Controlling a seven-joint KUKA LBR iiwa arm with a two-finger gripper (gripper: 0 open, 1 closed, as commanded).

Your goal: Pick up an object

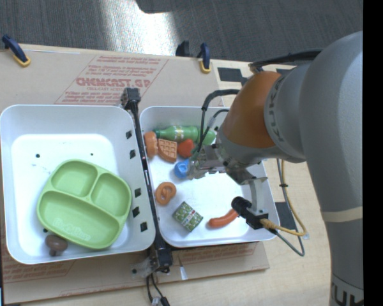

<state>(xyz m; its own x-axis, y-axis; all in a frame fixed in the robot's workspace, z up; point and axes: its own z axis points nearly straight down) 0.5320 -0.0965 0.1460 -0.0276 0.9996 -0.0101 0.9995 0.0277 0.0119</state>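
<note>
The tool (193, 168) was seen low in the right bin (255, 238), just beside the small blue object (182, 168), though its state could not be told, and a straight descent centred on that piece, clear of the red item (186, 148), was judged best

A cardboard-covered bench (64, 75) (red printing at upper left) bears two white bins (6, 171) side by side.
</note>
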